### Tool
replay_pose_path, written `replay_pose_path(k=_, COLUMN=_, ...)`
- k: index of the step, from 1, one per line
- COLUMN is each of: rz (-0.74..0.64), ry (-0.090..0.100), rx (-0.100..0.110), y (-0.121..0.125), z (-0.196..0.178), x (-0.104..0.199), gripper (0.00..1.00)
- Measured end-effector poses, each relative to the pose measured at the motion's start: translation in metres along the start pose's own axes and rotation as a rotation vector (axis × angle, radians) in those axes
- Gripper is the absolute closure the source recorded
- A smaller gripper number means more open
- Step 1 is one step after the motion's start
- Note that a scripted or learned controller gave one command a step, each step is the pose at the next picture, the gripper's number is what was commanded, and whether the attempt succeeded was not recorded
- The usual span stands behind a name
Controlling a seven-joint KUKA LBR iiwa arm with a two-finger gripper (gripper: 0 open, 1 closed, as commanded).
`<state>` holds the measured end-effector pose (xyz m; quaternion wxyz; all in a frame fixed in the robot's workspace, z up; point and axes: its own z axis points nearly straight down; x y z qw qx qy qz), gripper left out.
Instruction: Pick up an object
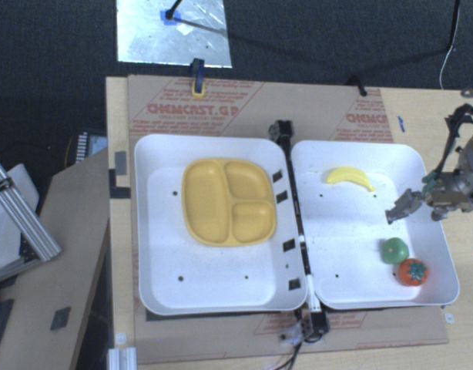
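The right bin (352,284) holds three objects. A yellow banana (349,177) lies near its far edge. A green round fruit (394,250) and a red tomato-like fruit (411,271) sit side by side in its near right corner. My gripper (419,210) hangs over the right side of this bin, just above and beyond the green fruit. It is open, its two dark fingers (402,206) are spread, and nothing is between them.
The left bin (159,284) holds a yellow divided plate (227,201). A black hinge strip (293,206) runs between the bins. A yellow clamp (198,79) sits at the bench's far edge, below a shiny metal sheet (173,21).
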<state>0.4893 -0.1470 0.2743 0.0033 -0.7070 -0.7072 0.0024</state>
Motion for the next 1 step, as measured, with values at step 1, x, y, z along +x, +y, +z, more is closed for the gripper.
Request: replay_pose_path(k=1, rz=-0.003, ry=-0.002, rx=-0.01, y=0.0017, z=-0.0052, x=0.0005, gripper=0.0)
